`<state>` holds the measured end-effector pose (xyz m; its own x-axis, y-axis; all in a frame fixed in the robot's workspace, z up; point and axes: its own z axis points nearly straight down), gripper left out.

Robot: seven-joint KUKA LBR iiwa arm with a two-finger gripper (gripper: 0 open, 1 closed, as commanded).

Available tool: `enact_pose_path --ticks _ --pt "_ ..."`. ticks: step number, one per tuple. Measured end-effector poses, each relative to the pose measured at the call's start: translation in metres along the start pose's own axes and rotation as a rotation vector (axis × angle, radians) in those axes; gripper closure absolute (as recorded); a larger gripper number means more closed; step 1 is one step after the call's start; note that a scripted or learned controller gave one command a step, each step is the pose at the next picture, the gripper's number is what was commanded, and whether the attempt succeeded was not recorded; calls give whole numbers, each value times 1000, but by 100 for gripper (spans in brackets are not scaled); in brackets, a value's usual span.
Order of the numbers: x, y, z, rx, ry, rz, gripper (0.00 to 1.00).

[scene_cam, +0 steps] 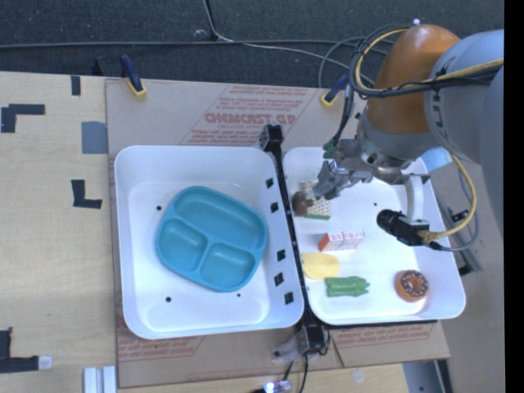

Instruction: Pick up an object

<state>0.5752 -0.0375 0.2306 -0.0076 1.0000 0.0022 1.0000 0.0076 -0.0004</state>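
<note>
Two shallow white bins were seen side by side on the surface [49, 219], on a sheet of cardboard [237, 117] held by clamps at its far edge. In the left bin [139, 170] a blue divided plate [211, 237] was laid flat, near the middle. In the right bin [446, 301] several small things were spread. A brown and green object [309, 206] was seen by the bin's left wall, toward the far side. Just nearer the camera, a small red and white carton [341, 240] was lying on its side. Below it, a yellow piece [320, 264] and a green piece [346, 286] were placed close together, and a donut [411, 285] was set well apart from them, toward the near right corner. The arm [409, 80] was extended in from the right over the far part of the right bin, with the hand [329, 180] lowered just above the brown and green object, at its far right side. Whether the hand was apart or together could not be told, since its tips were blurred against the object. A black part [399, 224] with a yellow cable was seen over the bin's right half.
</note>
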Motion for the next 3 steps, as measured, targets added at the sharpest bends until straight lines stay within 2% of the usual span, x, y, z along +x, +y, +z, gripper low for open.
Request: enact_pose_path --ticks 2,3 --pt "118 14 3 1 -1 0 100" --pt "140 -2 -1 2 -2 3 100"
